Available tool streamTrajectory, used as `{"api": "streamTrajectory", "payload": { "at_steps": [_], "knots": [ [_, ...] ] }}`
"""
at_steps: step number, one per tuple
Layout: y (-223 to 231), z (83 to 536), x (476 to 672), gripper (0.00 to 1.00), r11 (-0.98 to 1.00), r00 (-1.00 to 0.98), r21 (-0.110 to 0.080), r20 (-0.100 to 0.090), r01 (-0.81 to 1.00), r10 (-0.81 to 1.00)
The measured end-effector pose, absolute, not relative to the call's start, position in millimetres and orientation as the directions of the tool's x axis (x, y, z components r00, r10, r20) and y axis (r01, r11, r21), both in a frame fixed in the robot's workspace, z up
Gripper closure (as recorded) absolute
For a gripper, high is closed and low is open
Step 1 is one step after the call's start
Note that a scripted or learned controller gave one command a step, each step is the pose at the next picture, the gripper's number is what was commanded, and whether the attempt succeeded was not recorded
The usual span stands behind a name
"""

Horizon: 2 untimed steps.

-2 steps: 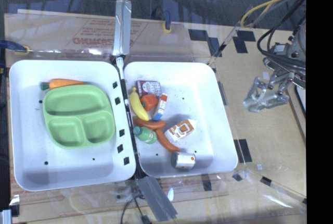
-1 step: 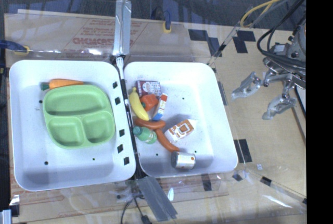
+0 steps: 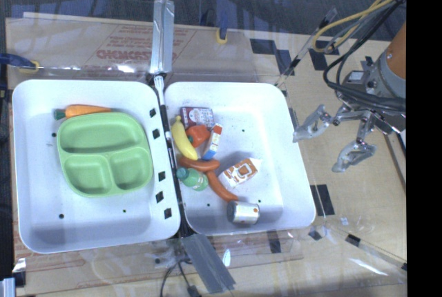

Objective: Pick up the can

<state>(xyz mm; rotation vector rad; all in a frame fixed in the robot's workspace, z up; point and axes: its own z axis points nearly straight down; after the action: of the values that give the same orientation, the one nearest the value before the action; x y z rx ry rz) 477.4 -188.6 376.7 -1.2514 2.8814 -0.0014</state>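
Observation:
The can (image 3: 244, 213) is small and silver, lying on its side near the front edge of the right bin (image 3: 276, 109). My gripper (image 3: 331, 142) hangs to the right of that bin, outside its rim and over the bench, well away from the can. Its two fingers are spread apart and there is nothing between them.
Left of the can in the right bin lie a banana (image 3: 182, 140), a red packet (image 3: 197, 115), an orange-and-white carton (image 3: 241, 172), a carrot-like piece (image 3: 223, 190) and a green bottle (image 3: 193, 179). The left bin holds a green divided tray (image 3: 103, 152) and a carrot (image 3: 86, 110). Cables (image 3: 352, 47) run at the right.

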Motion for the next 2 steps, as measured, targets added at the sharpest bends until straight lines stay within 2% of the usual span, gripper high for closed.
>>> {"api": "streamTrajectory", "payload": {
  "at_steps": [1, 2],
  "knots": [
    [-209.8, 320.0, 482.7, 0.00, 0.323, -0.323, 0.003, 0.000, -0.946, -0.947],
    [-209.9, 332.4, 478.1, 0.00, -0.102, 0.102, -0.002, 0.000, -0.995, -0.995]
  ]
}}
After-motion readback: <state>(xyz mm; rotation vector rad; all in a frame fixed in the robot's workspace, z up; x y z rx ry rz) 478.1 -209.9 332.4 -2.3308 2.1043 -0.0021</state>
